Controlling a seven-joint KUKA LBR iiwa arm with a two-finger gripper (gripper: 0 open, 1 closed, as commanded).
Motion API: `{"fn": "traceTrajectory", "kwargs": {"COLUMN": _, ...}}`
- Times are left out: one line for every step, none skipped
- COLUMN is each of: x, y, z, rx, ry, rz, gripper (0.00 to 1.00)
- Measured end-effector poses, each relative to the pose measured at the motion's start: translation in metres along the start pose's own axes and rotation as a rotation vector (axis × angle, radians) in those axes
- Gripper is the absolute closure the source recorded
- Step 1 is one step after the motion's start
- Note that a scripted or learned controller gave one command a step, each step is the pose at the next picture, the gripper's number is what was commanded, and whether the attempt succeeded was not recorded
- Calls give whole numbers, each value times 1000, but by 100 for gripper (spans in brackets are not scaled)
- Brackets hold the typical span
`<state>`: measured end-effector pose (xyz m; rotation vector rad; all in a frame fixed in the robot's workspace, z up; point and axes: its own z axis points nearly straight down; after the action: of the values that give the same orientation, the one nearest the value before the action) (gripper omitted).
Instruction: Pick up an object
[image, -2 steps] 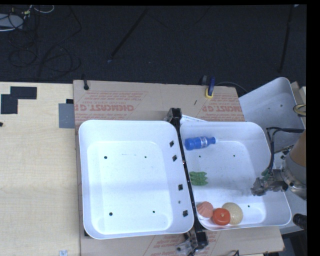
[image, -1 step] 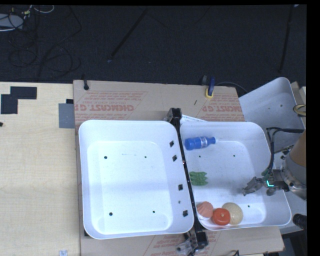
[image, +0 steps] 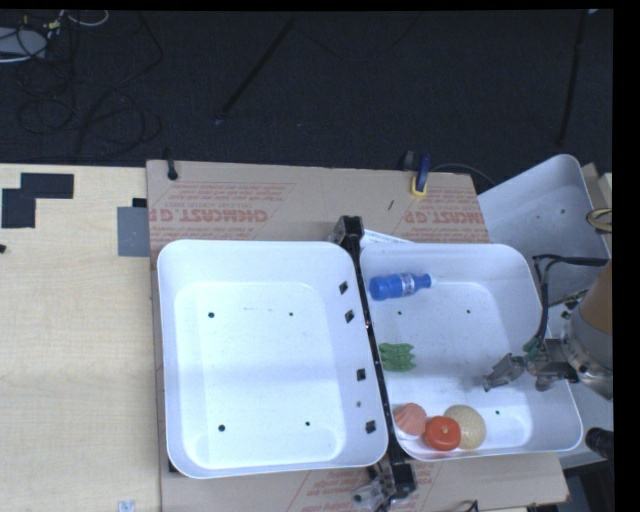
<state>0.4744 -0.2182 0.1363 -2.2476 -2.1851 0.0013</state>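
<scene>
Right now the pincer sits low over the right bin, near that bin's right wall, arm coming in from the right edge with a cable looping above it. Cannot tell how the pincer is set; the tip is small and dark, nothing visibly between its ends. Objects all lie in the right bin: blue bottle on its side near the upper left part of the bin, cap end pointing right; green item close to the left wall, about mid-height; red round object at the bottom edge, touching a pinkish piece on its left and a pale yellowish round thing on its right. Pincer is apart from all of these, nearest the yellowish one. Left bin sits beside the right one, joined by a black clip strip. Both bins rest on cardboard on the light wooden surface.
</scene>
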Motion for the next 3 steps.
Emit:
{"fn": "traceTrajectory", "kwargs": {"x": -1, "y": 0, "z": -10, "rx": 1, "ry": 0, "rz": 0, "gripper": 100}}
{"fn": "traceTrajectory", "kwargs": {"x": -1, "y": 0, "z": -9, "rx": 1, "ry": 1, "rz": 2, "gripper": 0}}
{"fn": "traceTrajectory", "kwargs": {"x": -1, "y": 0, "z": -9, "rx": 1, "ry": 1, "rz": 2, "gripper": 0}}
